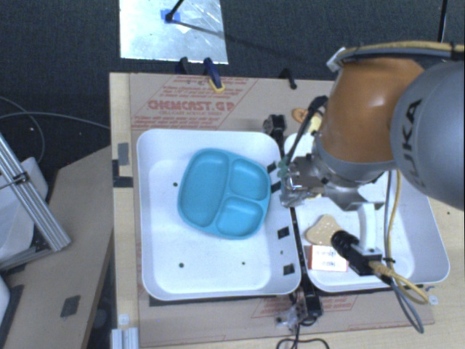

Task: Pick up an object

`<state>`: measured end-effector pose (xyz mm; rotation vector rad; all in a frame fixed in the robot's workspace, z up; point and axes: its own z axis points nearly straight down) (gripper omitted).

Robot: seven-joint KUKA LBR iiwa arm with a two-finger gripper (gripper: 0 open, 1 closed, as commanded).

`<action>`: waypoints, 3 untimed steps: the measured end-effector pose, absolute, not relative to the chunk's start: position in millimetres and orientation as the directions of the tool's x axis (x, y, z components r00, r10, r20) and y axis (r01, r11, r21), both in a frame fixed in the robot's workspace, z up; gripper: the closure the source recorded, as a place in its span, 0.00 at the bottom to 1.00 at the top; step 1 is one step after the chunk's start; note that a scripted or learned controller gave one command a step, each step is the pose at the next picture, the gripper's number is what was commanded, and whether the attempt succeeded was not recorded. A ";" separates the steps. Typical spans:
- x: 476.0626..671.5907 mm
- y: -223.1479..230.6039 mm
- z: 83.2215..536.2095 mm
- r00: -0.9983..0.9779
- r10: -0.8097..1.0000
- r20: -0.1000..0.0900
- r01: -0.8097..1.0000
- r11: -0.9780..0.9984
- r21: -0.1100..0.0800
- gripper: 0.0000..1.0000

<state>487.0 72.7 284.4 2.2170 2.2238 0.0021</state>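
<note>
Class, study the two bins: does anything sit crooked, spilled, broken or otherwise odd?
Only one thing stands out. The blue divided plate in the left bin lies rotated, its edges not square with the bin walls. Nothing looks spilled or broken. In the right bin, a tan piece and a small box lie beside the arm.

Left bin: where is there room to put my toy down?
In the left bin, bare white floor lies below the blue divided plate and beside its left wall. The right bin is crowded: the arm hangs over it, with a small box underneath.

smooth blue plastic plate (224, 193), glossy white plastic bins (163, 267), matt printed cardboard (192, 104) beneath, perhaps crinkled foil sheet (173, 20) above
</note>
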 end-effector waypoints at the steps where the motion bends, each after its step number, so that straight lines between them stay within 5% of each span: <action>1: 486.7 86.3 247.2 -0.004 1.000 0.001 1.000 0.004 0.001 1.00; 2: 487.4 51.3 259.3 0.000 1.000 0.000 1.000 0.000 0.003 1.00; 3: 487.3 52.3 259.0 -0.002 1.000 0.000 1.000 0.002 0.003 0.00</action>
